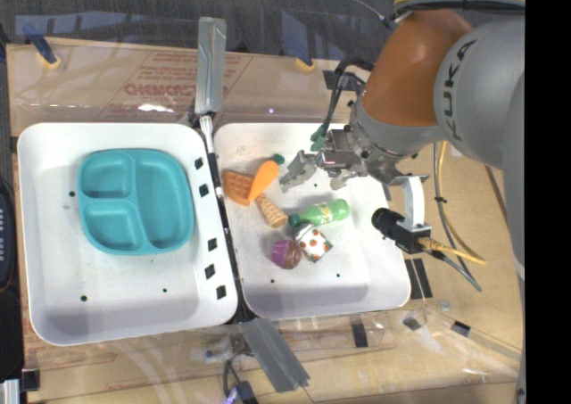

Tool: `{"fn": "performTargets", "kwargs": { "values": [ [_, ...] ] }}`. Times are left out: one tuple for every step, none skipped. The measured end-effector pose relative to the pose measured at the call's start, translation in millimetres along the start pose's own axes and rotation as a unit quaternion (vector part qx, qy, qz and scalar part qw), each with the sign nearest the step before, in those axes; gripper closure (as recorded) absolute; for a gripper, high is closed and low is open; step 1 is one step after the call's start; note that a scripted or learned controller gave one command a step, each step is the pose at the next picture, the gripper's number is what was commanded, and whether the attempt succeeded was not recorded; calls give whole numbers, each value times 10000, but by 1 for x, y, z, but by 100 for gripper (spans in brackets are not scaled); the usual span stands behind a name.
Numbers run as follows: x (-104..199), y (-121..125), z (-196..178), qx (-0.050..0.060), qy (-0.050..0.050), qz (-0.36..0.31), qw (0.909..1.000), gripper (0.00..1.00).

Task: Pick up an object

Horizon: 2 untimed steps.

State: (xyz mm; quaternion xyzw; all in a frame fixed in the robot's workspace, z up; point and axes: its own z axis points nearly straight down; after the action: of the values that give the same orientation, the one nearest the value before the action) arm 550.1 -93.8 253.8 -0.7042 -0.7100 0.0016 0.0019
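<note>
The right bin (357,282) holds several small items. An orange carrot (263,177) lies next to a ridged orange wafer piece (237,186), with a tan cone (272,211) just below them. To the right lies a green bottle (323,212). A red-and-white cube (312,243) and a purple lump (285,253) sit nearer the front. My gripper (318,172) hangs over the bin's back middle, just above the green bottle and right of the carrot. It is open, with nothing between its fingers (294,171).
The left bin (53,304) carries a teal divided plate (136,199). A metal divider (211,72) runs between the bins at the back. The grey and orange arm (428,72) covers the right bin's back right corner.
</note>
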Motion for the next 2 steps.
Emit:
{"fn": "performTargets", "kwargs": {
  "values": [
    [-49,-20,89,25,2,678,9977,0],
    [-76,-46,162,-13,7,166,9999,0]
  ]
}}
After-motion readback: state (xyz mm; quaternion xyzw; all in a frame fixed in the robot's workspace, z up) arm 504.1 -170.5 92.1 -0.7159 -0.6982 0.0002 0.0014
